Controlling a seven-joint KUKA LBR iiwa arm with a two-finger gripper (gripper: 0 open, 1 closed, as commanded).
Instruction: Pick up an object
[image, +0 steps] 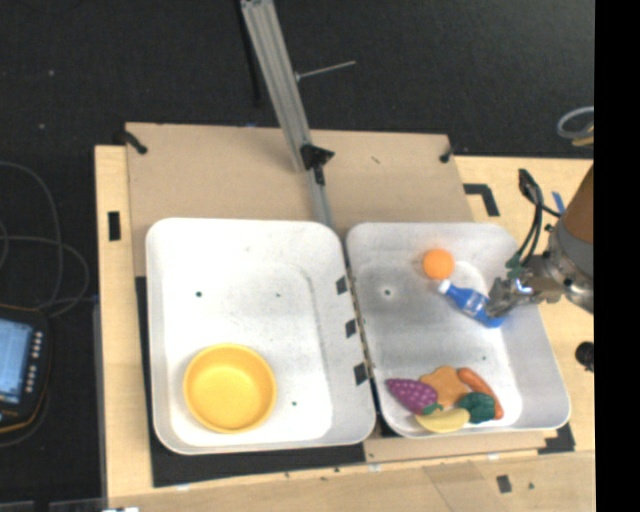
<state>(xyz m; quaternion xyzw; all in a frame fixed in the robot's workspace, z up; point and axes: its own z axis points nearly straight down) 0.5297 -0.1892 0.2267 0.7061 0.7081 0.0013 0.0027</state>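
A small blue and white bottle (466, 299) lies tilted in the upper right part of the right bin (400, 330). My gripper (502, 296) reaches in from the right and sits right at the bottle's blue lower end, touching or nearly touching it. An orange ball (437, 263) rests just up and left of the bottle. Toy foods cluster at the bin's front: purple grapes (411, 392), an orange piece (442, 380), a carrot (477, 381), a green item (481, 406) and a yellow banana (441, 422).
A yellow bowl (229, 386) sits in the front left of the left bin (250, 270). A metal pole (285, 90) slants down to the bins' shared back edge. Cables (530, 200) hang beside the wrist.
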